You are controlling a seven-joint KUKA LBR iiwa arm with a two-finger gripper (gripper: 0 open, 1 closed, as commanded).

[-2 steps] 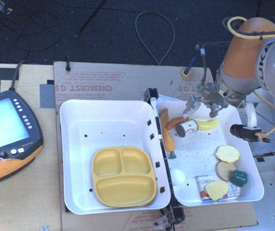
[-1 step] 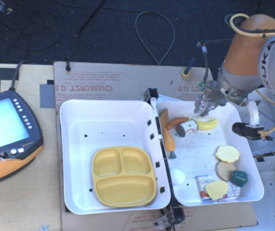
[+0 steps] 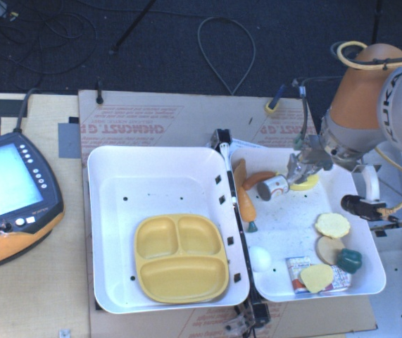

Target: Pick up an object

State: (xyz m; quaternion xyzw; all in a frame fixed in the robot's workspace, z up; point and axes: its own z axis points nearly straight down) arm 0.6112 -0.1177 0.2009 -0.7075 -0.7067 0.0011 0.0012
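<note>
Nearest the lens, a yellow divided tray (image 3: 181, 258) sits untouched. Farther back, the gripper (image 3: 303, 163) hovers over a yellow piece (image 3: 305, 182) (finger state unclear); nothing lifted yet.

Dark carpet floor (image 3: 151, 41) w/ loose black cables (image 3: 225, 41) lay behind the bench; cardboard sheet (image 3: 158, 118) covered bench top, a teach pendant (image 3: 10, 196) w/ lit screen sat at left.

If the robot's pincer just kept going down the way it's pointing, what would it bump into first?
Probably the yellow ring-shaped piece lying right under the pincer in the right bin, though the small white can lies close beside it. Depth is hard to judge from this slanted view.
</note>
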